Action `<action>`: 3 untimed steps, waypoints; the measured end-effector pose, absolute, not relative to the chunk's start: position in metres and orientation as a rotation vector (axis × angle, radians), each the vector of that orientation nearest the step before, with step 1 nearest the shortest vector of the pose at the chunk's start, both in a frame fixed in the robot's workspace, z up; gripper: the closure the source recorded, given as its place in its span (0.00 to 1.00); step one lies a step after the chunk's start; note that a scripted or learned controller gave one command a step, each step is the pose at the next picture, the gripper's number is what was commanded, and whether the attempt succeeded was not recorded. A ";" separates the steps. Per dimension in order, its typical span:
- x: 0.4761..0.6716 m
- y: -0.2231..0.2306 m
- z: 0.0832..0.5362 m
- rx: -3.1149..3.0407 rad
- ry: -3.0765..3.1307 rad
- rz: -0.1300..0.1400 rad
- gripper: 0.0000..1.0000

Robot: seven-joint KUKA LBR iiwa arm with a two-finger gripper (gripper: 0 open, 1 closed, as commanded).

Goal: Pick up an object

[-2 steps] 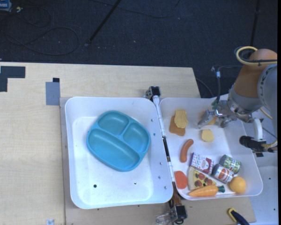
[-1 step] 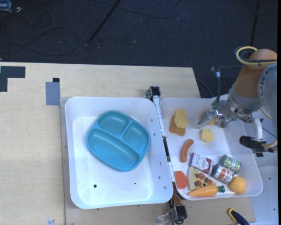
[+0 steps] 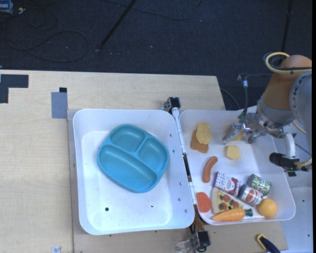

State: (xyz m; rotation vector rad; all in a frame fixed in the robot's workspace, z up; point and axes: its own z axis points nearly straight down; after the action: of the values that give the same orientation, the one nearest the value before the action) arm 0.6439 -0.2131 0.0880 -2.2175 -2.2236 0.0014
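Toy food is lying scattered in the right bin [image 3: 289, 204], and the pincer [image 3: 238, 133] is hovering low over that bin's upper part, fingers apart with nothing between them. Nearest is a pale yellow round piece [image 3: 233, 152], just below the fingertips; the stacked chips [image 3: 203, 133] are sitting to the left, the sausage [image 3: 209, 168] lower down. Judging by this, the approach step is underway; next, the pincer needs lowering over 1 piece and closing.
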 end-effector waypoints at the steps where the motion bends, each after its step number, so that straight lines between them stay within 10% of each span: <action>1: 0.644 -0.213 0.088 -2.217 -2.224 0.001 0.00; 3: 0.644 -0.213 0.088 -2.217 -2.224 0.001 0.00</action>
State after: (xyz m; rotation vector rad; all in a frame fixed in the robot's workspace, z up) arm 0.6439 -0.2130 0.0880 -2.2174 -2.2239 0.0013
